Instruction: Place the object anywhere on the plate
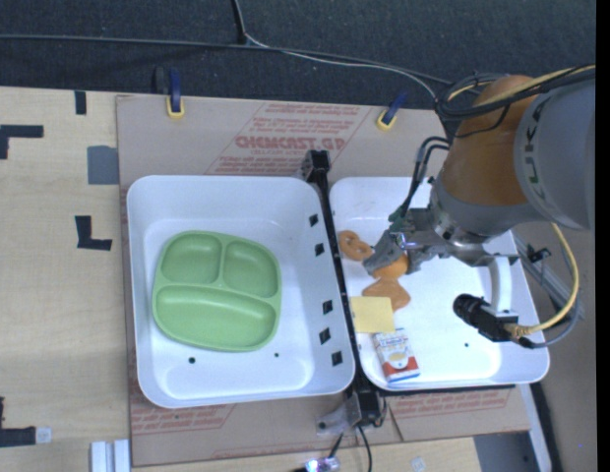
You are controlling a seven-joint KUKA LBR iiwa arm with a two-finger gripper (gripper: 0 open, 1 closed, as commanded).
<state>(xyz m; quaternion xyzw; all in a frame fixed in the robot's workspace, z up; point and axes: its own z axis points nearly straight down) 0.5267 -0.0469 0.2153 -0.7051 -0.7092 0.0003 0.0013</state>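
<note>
Clearly the work so far sits in the right bin (pixel 502 362), while the green plate (pixel 217 290) lies flat in the left bin (pixel 148 362), well apart from the arm. The gripper (pixel 392 256) hangs low over the right bin's left part, close to the divider between the two bins, and whether it is released or clenched on anything cannot be told from this slanted view, since the wrist covers much of it.

Taking the gripper as landmark: an orange curled piece (pixel 352 246) lies just beside it toward the divider, an orange-brown piece (pixel 387 292) sits directly under and just below it in the view, a yellow square slice (pixel 373 315) lies a little further toward the near rim, touching that orange-brown piece, and a small red and white packet (pixel 396 354) lies beyond the slice, near the bin's front wall.

Which of these is the object to carry is uncertain; the orange-brown piece seems likeliest, being nearest. The plate lies to the view's left of the gripper, across the divider, so the coming carry would have to run leftward over that ridge.
</note>
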